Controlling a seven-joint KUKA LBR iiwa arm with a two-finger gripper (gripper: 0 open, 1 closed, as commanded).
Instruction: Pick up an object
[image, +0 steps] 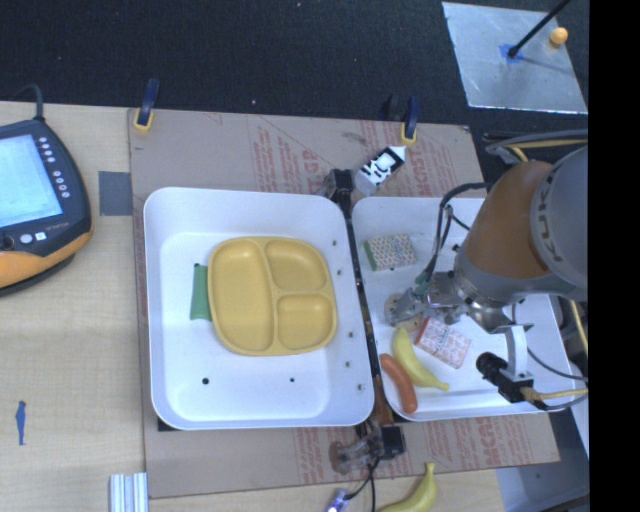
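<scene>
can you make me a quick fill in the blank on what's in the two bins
1. The yellow divided plate lies in the ____ bin.
2. The banana in the right bin lies next to a ____ sausage.
3. A ____ flat thing pokes out from under the plate's left edge.
4. The gripper hangs over the ____ bin.

Missing words: left; orange-red; green; right

Both white bins look like smooth, faintly glossy plastic, as does the yellow divided plate. They sit on matt brown printed cardboard over a pale wood-grain bench. The banana and sausage look like smooth plastic.
</scene>
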